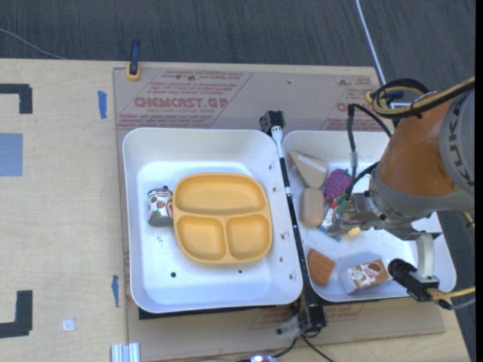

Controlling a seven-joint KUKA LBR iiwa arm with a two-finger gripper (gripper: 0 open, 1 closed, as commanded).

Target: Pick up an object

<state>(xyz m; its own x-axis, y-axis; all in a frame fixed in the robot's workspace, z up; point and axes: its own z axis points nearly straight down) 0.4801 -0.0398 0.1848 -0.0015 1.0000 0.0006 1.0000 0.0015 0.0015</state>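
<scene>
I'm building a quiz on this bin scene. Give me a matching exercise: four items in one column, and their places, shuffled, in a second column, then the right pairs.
Items:
1. yellow divided plate
2. small can with the red label
3. purple grapes
4. waffle-patterned cookie

Places:
A. right bin, upper part, just left of the arm
B. left bin, middle
C. right bin, near its lower left corner
D. left bin, touching the plate's left edge

Pairs: 1-B, 2-D, 3-A, 4-C
</scene>
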